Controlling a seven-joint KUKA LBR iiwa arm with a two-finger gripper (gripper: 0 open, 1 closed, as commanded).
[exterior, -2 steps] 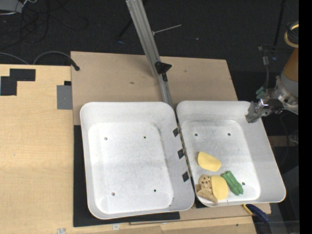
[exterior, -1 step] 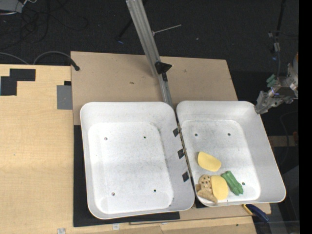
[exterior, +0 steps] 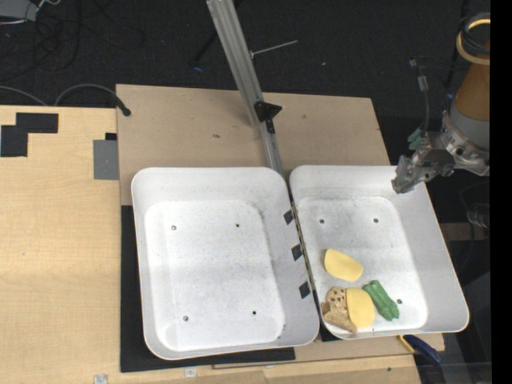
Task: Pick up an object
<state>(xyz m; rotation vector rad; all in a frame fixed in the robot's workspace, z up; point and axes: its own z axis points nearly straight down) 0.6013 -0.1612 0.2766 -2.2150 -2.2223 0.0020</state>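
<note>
Gripper [exterior: 410, 174] sits at the upper right of the frame, over the far right corner of the right bin [exterior: 416, 238], at or just above the rim. It is dark and small in this view, and whether it is open or closed cannot be told. The arm [exterior: 472, 94] enters from the right edge, and its orange band is visible above the wrist.

Objects lie clustered in the lower part of the right bin, well apart from the gripper. A yellow piece [exterior: 343, 265] lies alone, slightly above the rest of the cluster. Below it a second yellow piece [exterior: 361, 308] lies lengthwise. A green object [exterior: 382, 300] lies just beside it on the right, apparently touching. A tan spotted item [exterior: 337, 302] is on its left, against the bin's lower left wall. Contact between the tan item and the second yellow piece appears likely but cannot be confirmed.

The left bin [exterior: 160, 206] occupies the lower centre of the frame, with small dark dots on its floor. The two bins meet along a shared edge fitted with three black clips [exterior: 297, 251].

A metal rail [exterior: 240, 62] runs at a slant from the top centre down to the point where the bins meet. Both bins rest on a brown board [exterior: 200, 126]. A light wooden surface [exterior: 56, 238] with black patches fills the left of the frame. Cables [exterior: 32, 6] lie on the dark floor at the upper left.
</note>
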